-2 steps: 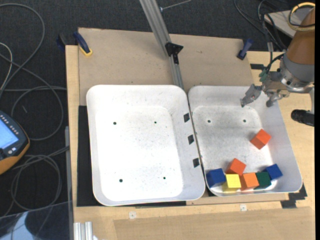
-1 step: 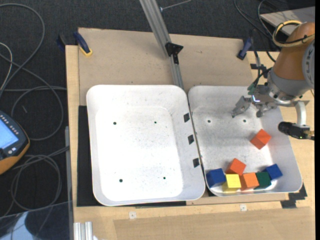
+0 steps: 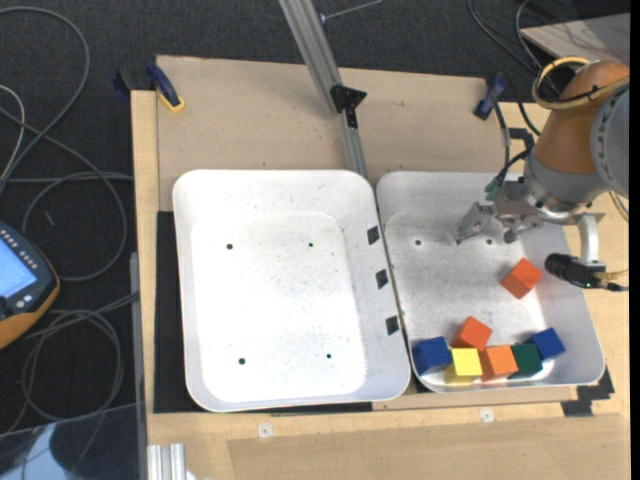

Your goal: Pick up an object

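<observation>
Camera view: arm comes in from the right, orange band above the wrist, jaws (image 3: 487, 226) over the upper part of the right bin (image 3: 430, 203). Fingers (image 3: 468, 231) look spread, nothing between them, so jaws are apart and holding nothing.

Blocks are all in the right bin, all below the jaws. Lone orange cube (image 3: 520, 278) sits tilted, near the jaws, just down and to their right, not touching. The rest are bunched along the bin's bottom edge, well apart from the jaws: blue cube (image 3: 431, 354) at the left end, yellow cube (image 3: 466, 362) beside it, orange block (image 3: 497, 362) next, green block (image 3: 527, 358) after that, second blue cube (image 3: 547, 343) at the right end. Another orange cube (image 3: 475, 332) sits just above the yellow one, touching the row.

Left bin (image 3: 200, 203) is well left of the jaws. Both bins sit on the bench (image 3: 250, 108).
</observation>
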You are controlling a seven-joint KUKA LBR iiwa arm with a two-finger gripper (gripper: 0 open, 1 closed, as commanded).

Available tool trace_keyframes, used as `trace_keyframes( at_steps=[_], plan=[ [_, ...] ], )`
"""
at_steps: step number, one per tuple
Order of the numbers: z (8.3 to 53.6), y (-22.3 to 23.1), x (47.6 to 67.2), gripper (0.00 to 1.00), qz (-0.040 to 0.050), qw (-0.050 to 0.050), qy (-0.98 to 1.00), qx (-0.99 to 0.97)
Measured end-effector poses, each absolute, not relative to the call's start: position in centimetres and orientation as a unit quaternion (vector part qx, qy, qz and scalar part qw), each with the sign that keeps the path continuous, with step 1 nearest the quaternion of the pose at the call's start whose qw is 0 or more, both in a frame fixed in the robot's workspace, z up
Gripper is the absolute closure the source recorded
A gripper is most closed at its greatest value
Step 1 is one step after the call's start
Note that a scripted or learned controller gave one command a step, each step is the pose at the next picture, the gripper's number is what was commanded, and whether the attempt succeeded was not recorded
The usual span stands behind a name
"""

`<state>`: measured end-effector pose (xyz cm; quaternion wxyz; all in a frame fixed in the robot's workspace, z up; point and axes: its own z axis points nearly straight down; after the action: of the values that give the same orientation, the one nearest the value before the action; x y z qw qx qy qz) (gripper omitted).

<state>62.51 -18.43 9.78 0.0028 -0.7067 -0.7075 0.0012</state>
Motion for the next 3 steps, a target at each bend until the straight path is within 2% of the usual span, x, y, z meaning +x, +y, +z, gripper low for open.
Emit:
trace_keyframes(
  at_steps=[1,2,3],
  plan=[
    [11.2,-18.4,62.7,1.0,-0.0009,0.0,-0.708,-0.707],
    [17.3,-17.6,62.9,1.0,-0.0022,-0.004,-0.708,-0.706],
    [22.6,-17.4,62.2,1.0,-0.0021,-0.003,-0.708,-0.707]
  ],
)
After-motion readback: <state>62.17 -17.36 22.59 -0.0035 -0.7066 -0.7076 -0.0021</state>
